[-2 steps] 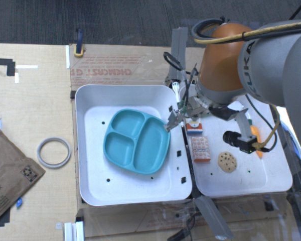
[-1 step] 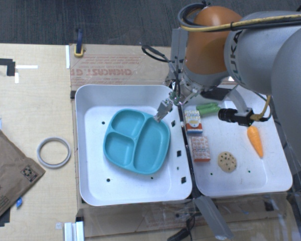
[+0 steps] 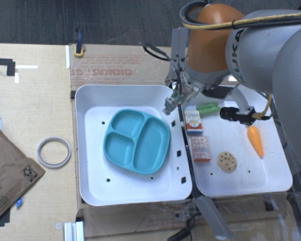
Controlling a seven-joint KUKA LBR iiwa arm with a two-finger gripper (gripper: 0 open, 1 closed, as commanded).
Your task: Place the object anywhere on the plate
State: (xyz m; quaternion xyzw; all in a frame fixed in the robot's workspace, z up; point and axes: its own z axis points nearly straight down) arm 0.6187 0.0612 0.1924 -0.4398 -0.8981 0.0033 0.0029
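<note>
Your gripper [image 3: 171,106] hangs just beyond the blue plate's [image 3: 137,141] far right corner; its grip state you cannot tell.

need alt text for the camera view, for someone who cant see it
A grey and orange robot arm reaches in from the right, its gripper above the seam between two white bins. The left bin holds a blue divided plate; the right bin holds two small cartons, a cookie, a carrot and a green vegetable.
</note>
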